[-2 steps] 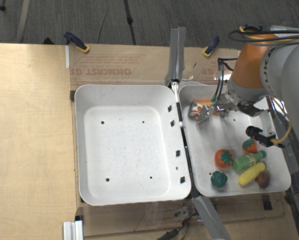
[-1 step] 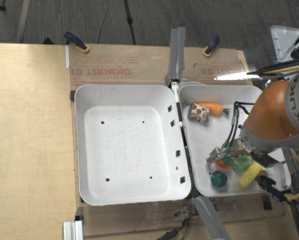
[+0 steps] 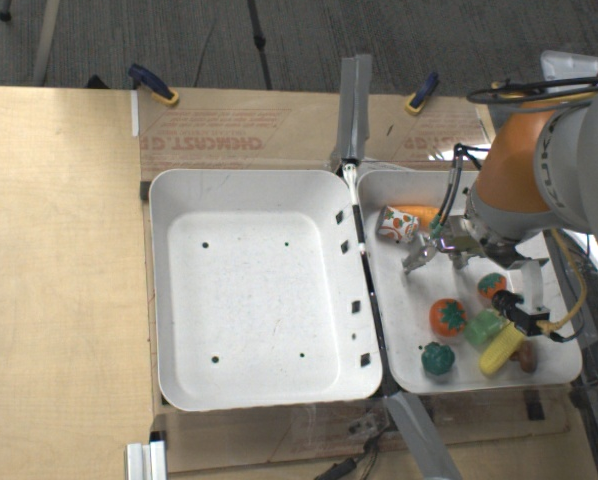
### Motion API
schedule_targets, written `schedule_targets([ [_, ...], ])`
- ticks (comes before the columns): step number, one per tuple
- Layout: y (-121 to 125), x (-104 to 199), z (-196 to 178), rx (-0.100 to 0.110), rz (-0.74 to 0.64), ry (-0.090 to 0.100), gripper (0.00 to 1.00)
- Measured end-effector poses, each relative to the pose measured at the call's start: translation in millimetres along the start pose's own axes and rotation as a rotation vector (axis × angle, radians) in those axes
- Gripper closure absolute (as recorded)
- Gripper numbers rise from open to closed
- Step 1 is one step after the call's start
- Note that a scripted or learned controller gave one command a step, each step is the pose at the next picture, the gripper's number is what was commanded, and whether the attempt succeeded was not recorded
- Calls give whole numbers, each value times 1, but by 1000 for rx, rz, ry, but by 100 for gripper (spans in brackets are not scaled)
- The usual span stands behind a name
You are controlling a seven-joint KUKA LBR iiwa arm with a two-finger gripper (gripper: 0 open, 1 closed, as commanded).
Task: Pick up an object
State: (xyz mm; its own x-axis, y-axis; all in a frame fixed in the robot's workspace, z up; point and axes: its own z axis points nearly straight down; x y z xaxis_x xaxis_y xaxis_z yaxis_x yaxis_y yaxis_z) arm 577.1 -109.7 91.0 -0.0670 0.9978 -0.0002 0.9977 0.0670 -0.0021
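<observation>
The gripper fingers are apart over the right white bin. The small red-and-white can looks light, hard and slippery; grab its round sides.

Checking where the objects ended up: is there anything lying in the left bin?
No. The left bin shows just its bare white floor; the toys, such as the tomato, sit in the right bin.

Red letters stood on the brown cardboard sheet behind the bins. They were upside down from the camera and seemed to spell "CHEMCRAFT", but they were faint. A second red word next to it could not be read.
</observation>
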Motion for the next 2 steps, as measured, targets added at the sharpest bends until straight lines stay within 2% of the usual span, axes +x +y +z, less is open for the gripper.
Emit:
schedule_targets([
  [1, -76, 6, 1, 2, 187, 0, 0],
  [2, 59, -2, 1, 2, 46, 0, 0],
])
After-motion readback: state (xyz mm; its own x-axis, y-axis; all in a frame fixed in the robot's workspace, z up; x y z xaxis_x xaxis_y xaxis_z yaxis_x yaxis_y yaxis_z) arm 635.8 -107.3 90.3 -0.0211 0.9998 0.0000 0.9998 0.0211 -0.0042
